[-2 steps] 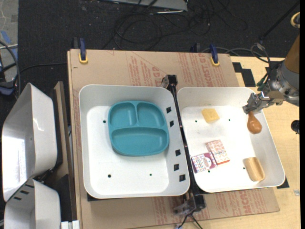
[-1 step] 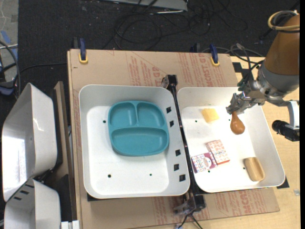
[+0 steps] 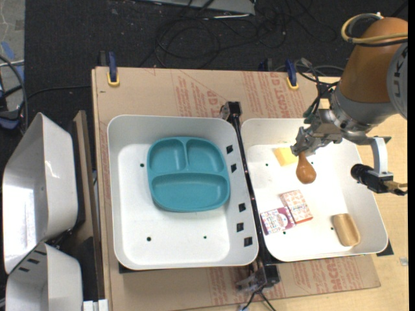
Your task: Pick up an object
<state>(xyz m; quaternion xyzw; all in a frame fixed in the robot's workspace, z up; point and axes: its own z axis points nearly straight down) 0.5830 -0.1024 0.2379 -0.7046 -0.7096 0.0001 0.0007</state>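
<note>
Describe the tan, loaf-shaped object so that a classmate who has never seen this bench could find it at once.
Start at the right-hand white bin, the one without the teal divided plate. Look to its near right corner: the tan loaf-shaped object lies there alone. Unlike the two small printed boxes to its left, it is plain, rounded and unlabelled.

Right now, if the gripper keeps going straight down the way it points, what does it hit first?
Most likely the brown rounded object directly beneath the gripper, then the right bin floor. Depth is hard to judge from above.
</note>
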